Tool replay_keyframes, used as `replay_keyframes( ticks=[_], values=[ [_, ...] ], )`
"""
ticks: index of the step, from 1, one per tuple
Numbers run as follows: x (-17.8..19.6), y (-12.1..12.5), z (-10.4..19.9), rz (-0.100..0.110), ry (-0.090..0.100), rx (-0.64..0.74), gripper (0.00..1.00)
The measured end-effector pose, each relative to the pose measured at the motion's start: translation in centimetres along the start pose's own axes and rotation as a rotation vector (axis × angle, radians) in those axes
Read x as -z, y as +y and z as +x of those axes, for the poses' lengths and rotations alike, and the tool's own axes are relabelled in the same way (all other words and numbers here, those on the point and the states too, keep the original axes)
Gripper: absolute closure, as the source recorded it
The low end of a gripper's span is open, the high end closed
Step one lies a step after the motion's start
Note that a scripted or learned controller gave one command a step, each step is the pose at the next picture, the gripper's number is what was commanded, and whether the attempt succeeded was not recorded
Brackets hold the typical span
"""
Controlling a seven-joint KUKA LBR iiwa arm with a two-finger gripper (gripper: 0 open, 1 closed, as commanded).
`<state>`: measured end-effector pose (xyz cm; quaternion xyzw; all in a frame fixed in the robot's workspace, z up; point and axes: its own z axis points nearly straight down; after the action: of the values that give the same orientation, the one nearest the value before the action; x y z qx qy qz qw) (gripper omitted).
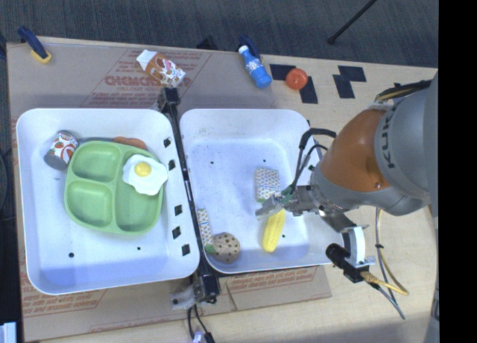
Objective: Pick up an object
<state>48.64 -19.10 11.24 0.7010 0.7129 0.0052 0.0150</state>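
Pincer [277, 201]: seen low in the right bin [223, 129], at the end of the arm [365, 162] reaching in from the right. Its tips were placed just above the upper end of the corn [273, 230] and just below the patterned packet [267, 182]. How far it was parted could not be told, the tips being too small and cluttered; nothing was seen held between them.

Corn: yellow, laid nearly upright in the view near the bin's front wall, free of its neighbours. It was judged the likeliest target, being nearest the pincer.

Packet: flat, grey-patterned, laid mid-bin.

Cookie [225, 245]: round, speckled, lodged in the front left corner against the wall, beside a second small packet [203, 224]. A corner position was judged awkward for a grasp.

Left bin [30, 185]: a green tray [97, 200] with compartments, a fried egg [144, 174] overlapping its right rim, a can [58, 148] touching its upper left corner, and an orange-red item [131, 142] partly hidden behind its far edge.

Bench, beyond the bins: a blue bottle [255, 67], an orange ball [297, 77], a wrapped snack [160, 68], a blue and yellow clamp [34, 45].

Task status: judged not yet done, as every item was found resting in place.
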Motion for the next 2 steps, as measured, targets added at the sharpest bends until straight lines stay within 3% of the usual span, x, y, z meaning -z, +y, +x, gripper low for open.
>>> replay_keyframes(
  ticks=[1,2],
  values=[
    [1.0,0.1,0.0,0.001,-0.001,0.006,1.0],
    [10.6,-0.5,4.1,0.028,0.014,-0.011,1.0]
  ],
)
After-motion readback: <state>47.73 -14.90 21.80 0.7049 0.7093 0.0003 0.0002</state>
